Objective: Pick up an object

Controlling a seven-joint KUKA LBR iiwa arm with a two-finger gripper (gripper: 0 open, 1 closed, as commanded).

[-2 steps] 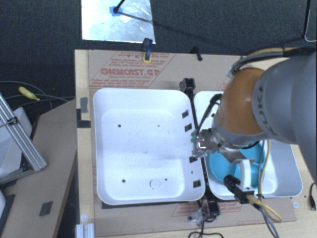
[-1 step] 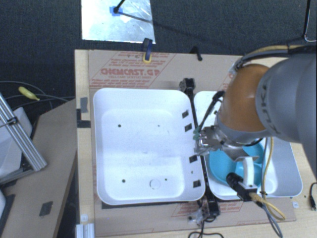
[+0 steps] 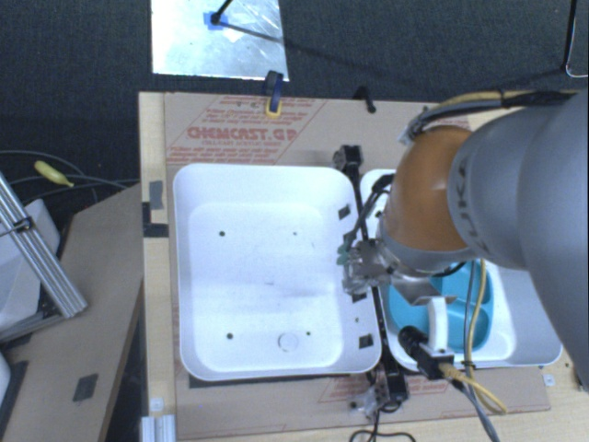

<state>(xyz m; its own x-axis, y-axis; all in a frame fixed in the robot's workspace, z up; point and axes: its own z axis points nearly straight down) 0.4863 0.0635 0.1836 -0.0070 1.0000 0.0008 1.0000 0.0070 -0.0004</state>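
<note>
Two shallow white bins sit side by side: the left bin [image 3: 267, 274] shows bare floor, while the right bin [image 3: 502, 343] holds a blue object [image 3: 460, 307], largely covered by the grey arm [image 3: 515, 191]. The gripper [image 3: 363, 270] hangs over the rims between them; its opening cannot be told

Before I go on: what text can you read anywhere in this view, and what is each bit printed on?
"CHEMCAST GP", large red letters on the cardboard sheet under the white bins.
Smaller red lines above and below it on the same sheet: too blurred to read.
Dark lettering on the arm's grey casing, near the orange band: partly cut off, not legible.
</note>
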